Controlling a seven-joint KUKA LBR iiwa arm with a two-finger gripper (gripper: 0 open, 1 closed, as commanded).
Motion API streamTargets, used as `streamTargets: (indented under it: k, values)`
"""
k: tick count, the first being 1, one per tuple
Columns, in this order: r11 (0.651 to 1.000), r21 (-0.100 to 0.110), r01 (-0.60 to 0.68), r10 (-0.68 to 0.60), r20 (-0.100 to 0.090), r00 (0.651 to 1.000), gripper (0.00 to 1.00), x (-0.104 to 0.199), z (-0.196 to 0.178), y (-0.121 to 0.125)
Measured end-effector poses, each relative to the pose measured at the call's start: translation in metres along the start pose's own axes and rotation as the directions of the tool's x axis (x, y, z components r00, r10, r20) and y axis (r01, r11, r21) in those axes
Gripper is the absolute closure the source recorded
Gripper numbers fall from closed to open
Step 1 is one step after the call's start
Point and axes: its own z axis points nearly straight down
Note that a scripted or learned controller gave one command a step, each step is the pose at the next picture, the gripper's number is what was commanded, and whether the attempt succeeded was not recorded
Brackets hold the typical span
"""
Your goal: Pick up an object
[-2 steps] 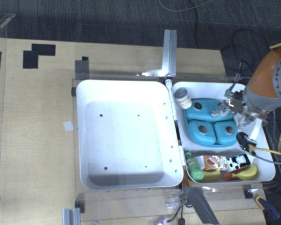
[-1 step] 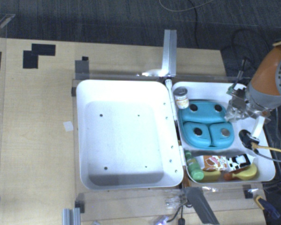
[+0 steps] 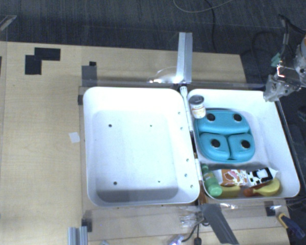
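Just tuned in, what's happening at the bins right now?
The gripper sits at the far right corner of the right bin, above its rim, holding nothing that I can see. That bin holds a blue tray, a small jar and a carton with other small items. Nothing has been picked up yet.

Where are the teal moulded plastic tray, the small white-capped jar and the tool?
Teal moulded plastic tray (image 3: 225, 135), camera view, central ridge.
Small white-capped jar (image 3: 197, 106), camera view, its cap.
Tool (image 3: 276, 89), camera view, grey tip over bin's corner.
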Motion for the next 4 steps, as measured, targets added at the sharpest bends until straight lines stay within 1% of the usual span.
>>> streamTargets:
  k: [1,2,3,4]
  values:
    - [0.973,-0.002,0.232,-0.232,0.001,0.973,1.00,0.009,-0.057,0.055]
    - [0.950,0.002,0.311,-0.311,-0.001,0.950,1.00,0.040,0.017,0.055]
    - [0.949,-0.002,0.314,-0.314,0.001,0.949,1.00,-0.009,-0.028,0.053]
    - [0.789,-0.003,0.614,-0.614,0.003,0.789,1.00,-0.019,-0.105,0.056]
